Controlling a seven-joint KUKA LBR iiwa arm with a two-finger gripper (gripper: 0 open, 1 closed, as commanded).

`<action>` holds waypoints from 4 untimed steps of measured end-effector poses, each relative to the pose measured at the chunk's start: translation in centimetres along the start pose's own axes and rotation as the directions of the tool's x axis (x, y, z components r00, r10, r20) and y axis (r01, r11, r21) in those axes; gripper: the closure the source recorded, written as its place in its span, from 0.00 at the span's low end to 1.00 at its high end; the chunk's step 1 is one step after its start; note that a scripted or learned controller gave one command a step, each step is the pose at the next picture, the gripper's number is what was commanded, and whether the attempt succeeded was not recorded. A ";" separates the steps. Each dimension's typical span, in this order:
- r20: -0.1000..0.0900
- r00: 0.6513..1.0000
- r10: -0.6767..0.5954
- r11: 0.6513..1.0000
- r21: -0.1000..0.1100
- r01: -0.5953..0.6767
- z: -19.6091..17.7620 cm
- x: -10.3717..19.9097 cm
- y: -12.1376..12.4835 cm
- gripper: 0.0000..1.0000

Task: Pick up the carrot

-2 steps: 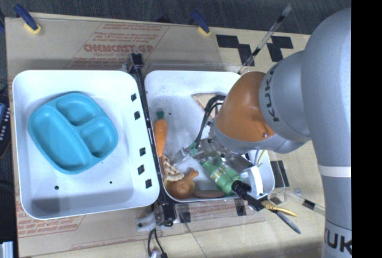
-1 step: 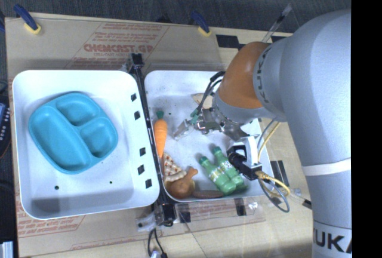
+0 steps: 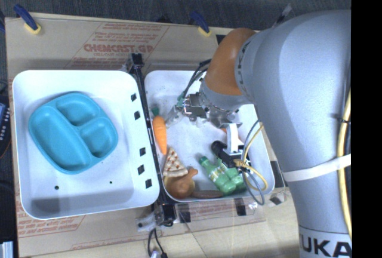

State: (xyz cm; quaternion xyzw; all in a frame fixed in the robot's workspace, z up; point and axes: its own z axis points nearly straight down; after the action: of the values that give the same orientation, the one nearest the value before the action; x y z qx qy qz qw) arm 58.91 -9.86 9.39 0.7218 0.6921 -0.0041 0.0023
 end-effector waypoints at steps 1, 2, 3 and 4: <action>-0.007 0.970 0.245 0.970 0.009 -0.245 0.2 0.3 -1.4 0.00; -0.011 0.972 0.237 0.971 0.015 -0.237 -0.8 0.5 -1.4 1.00; -0.012 0.973 0.229 0.973 0.020 -0.229 -1.7 0.6 -1.4 1.00; -0.009 0.848 0.529 0.848 0.013 -0.529 -9.9 9.3 -9.0 1.00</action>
State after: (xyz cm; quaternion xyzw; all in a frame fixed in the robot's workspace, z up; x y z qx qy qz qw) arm 50.30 -0.09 19.22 0.8844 0.4667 -0.0024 -0.0046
